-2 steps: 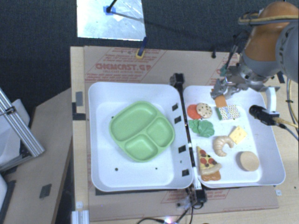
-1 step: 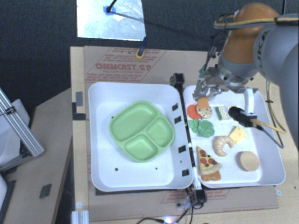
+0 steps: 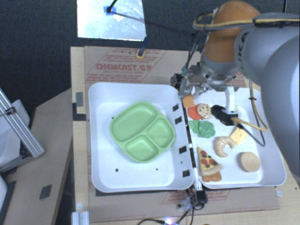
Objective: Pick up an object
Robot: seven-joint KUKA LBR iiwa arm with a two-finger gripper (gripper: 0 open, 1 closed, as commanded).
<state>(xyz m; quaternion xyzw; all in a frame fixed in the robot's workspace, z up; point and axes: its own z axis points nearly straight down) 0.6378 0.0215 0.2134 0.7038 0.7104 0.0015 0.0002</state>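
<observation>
My gripper (image 3: 189,87) hangs low over the far left corner of the right bin (image 3: 267,179), close to the wall between the two bins. Just below it lies a small orange block (image 3: 188,101), touching or nearly touching the gripper's tip; I cannot tell whether it is held. Beside the block sit a red tomato slice (image 3: 193,113) and a speckled cookie (image 3: 204,109). Further forward are a green lettuce leaf (image 3: 202,128), a croissant (image 3: 224,145), a yellow cheese wedge (image 3: 238,136), a pizza slice (image 3: 208,163) and a round bun (image 3: 249,161).
The left bin (image 3: 101,172) holds a green divided plate (image 3: 142,131) in its middle. The arm's grey body and orange band (image 3: 229,27) cover the right bin's far right part. A shiny sheet (image 3: 111,13) lies beyond the bench.
</observation>
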